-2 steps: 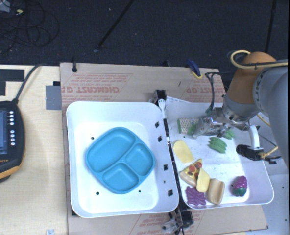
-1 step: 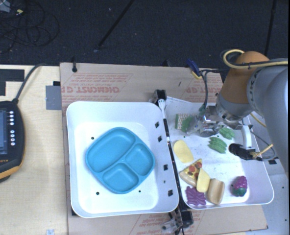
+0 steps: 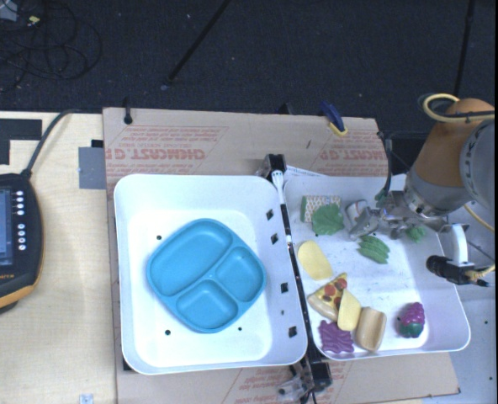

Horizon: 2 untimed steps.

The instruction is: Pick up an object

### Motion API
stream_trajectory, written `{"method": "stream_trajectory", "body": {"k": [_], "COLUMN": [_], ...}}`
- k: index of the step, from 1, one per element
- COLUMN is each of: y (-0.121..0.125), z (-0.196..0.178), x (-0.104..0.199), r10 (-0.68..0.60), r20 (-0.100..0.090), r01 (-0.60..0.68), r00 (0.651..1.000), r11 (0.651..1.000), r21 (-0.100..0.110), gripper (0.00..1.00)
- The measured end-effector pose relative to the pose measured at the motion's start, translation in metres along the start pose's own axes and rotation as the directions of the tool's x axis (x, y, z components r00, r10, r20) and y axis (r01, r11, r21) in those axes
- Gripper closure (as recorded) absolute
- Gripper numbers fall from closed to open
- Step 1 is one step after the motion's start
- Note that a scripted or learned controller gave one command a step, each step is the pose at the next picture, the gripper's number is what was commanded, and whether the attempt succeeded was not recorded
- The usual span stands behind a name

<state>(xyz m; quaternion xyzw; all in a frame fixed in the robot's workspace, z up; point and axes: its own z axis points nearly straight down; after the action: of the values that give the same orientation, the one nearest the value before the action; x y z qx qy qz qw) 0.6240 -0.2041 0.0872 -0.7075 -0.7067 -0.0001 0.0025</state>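
The grey arm (image 3: 463, 171) comes in from the right, its orange band (image 3: 442, 154) above the wrist, bent down and leftward. The gripper (image 3: 362, 220) sits low at its end; from here its tip looks too blurred to read.

The sectioned blue tray (image 3: 205, 274) looked like smooth, faintly glossy plastic, as did the two shallow white bins (image 3: 140, 225). Beneath them lay matt brown printed cardboard (image 3: 232, 146) on a pale wood-grain bench (image 3: 64, 326). The toy foods, like the yellow lemon-shaped piece (image 3: 315, 260), appeared moulded plastic.

2 white bins (image 3: 140, 268), 1 blue tray (image 3: 205, 273), 9 toy foods (image 3: 315, 260)
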Motion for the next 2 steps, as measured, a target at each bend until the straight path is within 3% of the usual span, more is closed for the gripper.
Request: {"method": "stream_trajectory", "body": {"k": [1,2], "y": [-0.0371,-0.0355], "z": [0.0013,-0.008], "x": [0.0429,0.0402], "r10": [-0.003,0.001], "r20": [0.0,0.002], "r01": [0.003,-0.001], "r00": [1.0,1.0], "r11": [1.0,1.0], "r21": [0.004,0.003], "gripper": [0.0,1.0]}}
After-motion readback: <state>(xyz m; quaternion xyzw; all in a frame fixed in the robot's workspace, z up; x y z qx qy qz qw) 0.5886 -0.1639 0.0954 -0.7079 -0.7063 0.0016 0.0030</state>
